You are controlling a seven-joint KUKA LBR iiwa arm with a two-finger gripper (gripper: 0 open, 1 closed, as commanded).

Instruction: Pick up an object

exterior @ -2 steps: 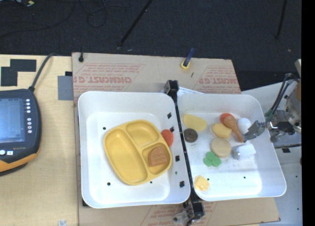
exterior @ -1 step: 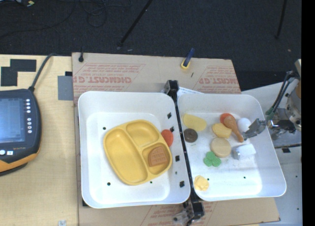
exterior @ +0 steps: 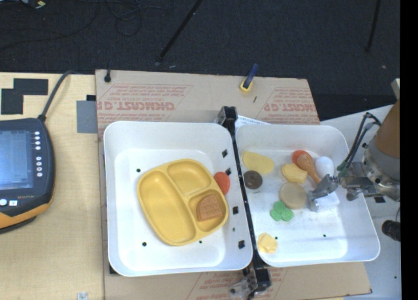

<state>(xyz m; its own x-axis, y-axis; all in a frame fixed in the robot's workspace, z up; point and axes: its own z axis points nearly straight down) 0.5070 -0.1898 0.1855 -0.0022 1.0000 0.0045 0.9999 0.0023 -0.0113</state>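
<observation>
The scene is viewed from a single fixed camera set above the tabletop (exterior: pixel 65 246), looking down at a slant. Both white bins (exterior: pixel 124 161) are taken in from moderate distance, with dark floor (exterior: pixel 196 17) seen beyond the far edge.

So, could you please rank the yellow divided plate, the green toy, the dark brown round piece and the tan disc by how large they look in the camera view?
1. yellow divided plate, by far the largest
2. tan disc
3. green toy and dark brown round piece: these look about alike, so I won't rank them.
</observation>
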